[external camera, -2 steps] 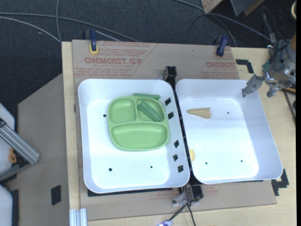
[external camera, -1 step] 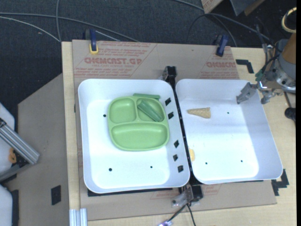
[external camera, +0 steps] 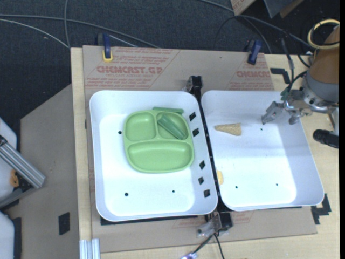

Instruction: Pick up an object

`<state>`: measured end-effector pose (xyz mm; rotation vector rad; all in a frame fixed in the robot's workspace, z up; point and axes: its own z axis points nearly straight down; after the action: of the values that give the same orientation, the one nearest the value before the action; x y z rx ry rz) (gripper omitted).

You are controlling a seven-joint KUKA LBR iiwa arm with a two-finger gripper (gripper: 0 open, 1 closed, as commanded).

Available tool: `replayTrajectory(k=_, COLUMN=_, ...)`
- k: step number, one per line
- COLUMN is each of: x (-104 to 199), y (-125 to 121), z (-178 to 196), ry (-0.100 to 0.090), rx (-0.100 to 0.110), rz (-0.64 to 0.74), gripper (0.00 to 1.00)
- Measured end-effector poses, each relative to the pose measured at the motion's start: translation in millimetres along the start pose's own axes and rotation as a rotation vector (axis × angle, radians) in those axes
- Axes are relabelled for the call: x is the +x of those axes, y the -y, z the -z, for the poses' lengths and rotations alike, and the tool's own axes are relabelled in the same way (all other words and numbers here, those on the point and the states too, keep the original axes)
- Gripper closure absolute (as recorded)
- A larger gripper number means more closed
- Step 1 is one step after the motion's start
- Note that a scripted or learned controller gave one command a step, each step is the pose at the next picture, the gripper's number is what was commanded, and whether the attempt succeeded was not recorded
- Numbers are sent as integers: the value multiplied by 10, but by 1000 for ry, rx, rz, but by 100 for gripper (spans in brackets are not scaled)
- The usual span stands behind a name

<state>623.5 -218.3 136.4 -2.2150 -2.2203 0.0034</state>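
From above, the gripper hangs over the upper right part of the right bin, its two fingers spread apart with nothing between them. The nearest thing to grab is a tan, wedge-shaped piece, a tortilla chip by the look of it, lying flat on that bin's floor to the gripper's left, apart from it. I'd say the arm should slide left until the fingers straddle the chip's narrow width, then drop straight down before closing; something so flat will slip out easily. The green divided plate sits in the left bin, well away.
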Motion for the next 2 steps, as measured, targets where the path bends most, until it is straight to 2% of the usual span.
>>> replayTrajectory(k=1, x=36, y=-11, z=-518, ry=-6, rx=-1, rz=1, gripper=0)
replayTrajectory(k=2, x=21, y=-17, z=-379, ry=0, rx=-5, rz=2, gripper=100)
